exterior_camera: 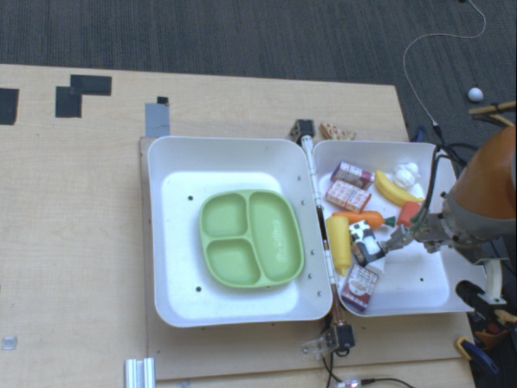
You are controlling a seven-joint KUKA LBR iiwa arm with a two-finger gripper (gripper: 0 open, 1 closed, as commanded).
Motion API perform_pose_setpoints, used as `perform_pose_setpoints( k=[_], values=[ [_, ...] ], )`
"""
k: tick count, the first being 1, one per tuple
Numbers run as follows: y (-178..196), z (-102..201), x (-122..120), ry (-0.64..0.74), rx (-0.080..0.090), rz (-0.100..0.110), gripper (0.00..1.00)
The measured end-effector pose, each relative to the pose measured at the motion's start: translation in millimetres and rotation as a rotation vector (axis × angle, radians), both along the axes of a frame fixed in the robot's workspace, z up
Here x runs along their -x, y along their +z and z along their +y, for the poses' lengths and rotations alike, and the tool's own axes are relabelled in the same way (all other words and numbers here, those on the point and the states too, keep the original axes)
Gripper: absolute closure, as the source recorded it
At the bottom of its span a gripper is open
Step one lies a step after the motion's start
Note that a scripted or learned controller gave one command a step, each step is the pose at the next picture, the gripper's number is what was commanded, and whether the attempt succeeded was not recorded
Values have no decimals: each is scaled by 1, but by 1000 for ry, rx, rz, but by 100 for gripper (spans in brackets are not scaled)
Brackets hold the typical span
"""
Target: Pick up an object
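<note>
The right bin (420, 288) holds several small items: a banana (393, 191), two pink boxes (348, 186), an orange carrot (369, 218), a yellow bottle (340, 246), a black-and-white toy (364, 242), a red piece (409, 212), a white crumpled thing (406, 172) and a dark red packet (360, 286). My gripper (386, 243) reaches in from the right, low in this bin. Its tip is right against the black-and-white toy, just below the carrot. Whether anything is held is unclear from this angle.
The left bin (157, 217) carries a green divided plate (250, 238). A ridge (317, 217) separates the two bins. Cables and a clamp (335, 342) lie at the bench's front edge. Bare white floor (412, 273) shows in the right bin's lower right part.
</note>
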State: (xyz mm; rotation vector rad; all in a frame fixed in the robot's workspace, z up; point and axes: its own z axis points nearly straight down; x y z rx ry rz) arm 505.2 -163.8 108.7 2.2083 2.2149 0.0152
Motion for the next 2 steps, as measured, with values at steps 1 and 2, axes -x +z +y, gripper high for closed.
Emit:
perform_pose_setpoints(
  k=[1, 2],
  values=[
    [-21, 56, 15, -4, 5, 3, 0],
    [-10, 58, 13, 0, 2, 0, 100]
  ],
)
